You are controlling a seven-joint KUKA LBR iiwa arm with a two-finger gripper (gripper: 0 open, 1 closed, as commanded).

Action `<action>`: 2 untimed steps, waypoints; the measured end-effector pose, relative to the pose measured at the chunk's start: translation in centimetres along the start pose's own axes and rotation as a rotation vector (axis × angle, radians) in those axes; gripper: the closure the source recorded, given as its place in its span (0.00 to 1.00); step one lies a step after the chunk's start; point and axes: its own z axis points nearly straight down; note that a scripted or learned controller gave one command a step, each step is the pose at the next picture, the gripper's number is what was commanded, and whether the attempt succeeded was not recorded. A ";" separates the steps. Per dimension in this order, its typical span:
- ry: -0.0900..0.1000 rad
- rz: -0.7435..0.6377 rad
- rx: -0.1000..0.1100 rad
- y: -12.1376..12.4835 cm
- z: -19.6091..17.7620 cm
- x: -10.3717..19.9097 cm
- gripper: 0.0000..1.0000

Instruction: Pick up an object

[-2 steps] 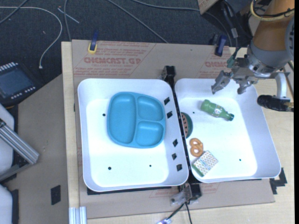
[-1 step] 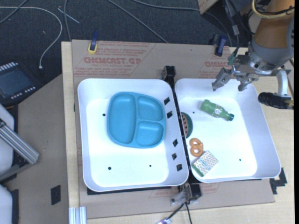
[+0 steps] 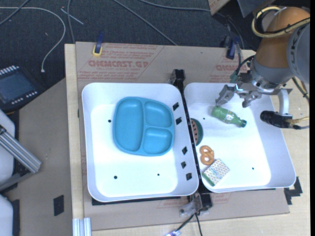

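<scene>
A small green bottle [image 3: 229, 116] lies on its side in the upper part of the right bin [image 3: 266, 156]. My gripper [image 3: 236, 98] hangs just above and behind it, open, its two fingers spread to either side with nothing between them. Nearer the front of the same bin lie a pretzel [image 3: 206, 154] and a patterned green and white packet [image 3: 216, 171]. A dark round object [image 3: 196, 131] sits against the bin's left wall.
The left bin [image 3: 98, 146] holds a blue divided plate [image 3: 143, 126]. A black divider with clips runs between the two bins. The arm comes in from the upper right over the right bin's far corner.
</scene>
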 end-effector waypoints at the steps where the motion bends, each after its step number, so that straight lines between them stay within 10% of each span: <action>1: 0.000 0.000 -0.002 0.3 4.5 -0.6 0.00; 2: -0.001 -0.001 -0.003 0.3 8.2 -0.5 0.00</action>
